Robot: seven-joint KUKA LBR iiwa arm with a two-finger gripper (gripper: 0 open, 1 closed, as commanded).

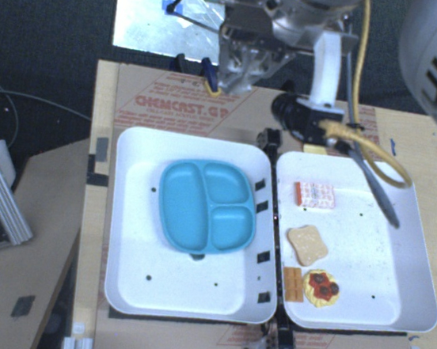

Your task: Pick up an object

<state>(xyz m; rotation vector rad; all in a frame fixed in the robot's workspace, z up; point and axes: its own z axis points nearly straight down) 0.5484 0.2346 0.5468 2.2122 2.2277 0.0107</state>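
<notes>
- Across the cardboard-covered desk, two shallow white bins sit side by side, touching along their inner edges.
- Left of that shared edge, the left bin holds a blue divided plate, which lies flat near the bin's middle, with three compartments facing up.
- Right of the blue plate, the right bin holds four small things, all apart from the plate.
- Nearest the far rim of the right bin lies a small red-and-white packet, flat.
- Nearer than the packet, and well right of the blue plate, lies a tan slice of toy bread.
- Just beyond the bread on the near side lies a yellow round toy pizza with red spots; beside it, toward the blue plate, lies a thin orange cracker, close to the shared edge.
- Beyond the far rim of the left bin, well away from the blue plate, the arm's jaws hang above the desk; whether they stand wide or narrow I cannot tell, and nothing shows between them.
- A yellow hose and a grey strap trail over the far corner of the right bin.
</notes>
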